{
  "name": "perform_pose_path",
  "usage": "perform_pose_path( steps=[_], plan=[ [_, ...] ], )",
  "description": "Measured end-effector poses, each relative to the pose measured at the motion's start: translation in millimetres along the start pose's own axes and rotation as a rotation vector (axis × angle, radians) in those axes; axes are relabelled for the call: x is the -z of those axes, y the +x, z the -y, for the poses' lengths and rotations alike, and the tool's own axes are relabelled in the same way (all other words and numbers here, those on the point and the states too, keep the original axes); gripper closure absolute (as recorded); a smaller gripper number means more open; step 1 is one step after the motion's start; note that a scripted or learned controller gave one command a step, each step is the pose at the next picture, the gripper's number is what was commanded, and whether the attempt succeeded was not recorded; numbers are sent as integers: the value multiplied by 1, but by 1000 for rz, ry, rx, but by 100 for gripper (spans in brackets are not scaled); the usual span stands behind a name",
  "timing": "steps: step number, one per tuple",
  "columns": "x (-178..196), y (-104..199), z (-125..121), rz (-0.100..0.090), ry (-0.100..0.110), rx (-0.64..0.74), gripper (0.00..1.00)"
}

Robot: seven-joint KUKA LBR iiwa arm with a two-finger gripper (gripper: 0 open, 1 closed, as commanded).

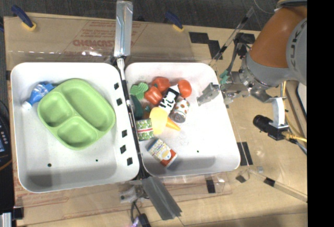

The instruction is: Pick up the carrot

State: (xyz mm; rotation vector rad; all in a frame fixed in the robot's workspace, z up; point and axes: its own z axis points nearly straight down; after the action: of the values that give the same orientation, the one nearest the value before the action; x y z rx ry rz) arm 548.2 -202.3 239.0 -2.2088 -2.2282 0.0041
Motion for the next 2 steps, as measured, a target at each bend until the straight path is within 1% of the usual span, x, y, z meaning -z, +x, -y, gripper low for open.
perform_pose_path(
  steps=[1, 2],
  plan=[
    [-141, 33, -8, 0, 1, 31, 0],
    [-47, 123, 6, 0, -3, -109, 0]
  ],
)
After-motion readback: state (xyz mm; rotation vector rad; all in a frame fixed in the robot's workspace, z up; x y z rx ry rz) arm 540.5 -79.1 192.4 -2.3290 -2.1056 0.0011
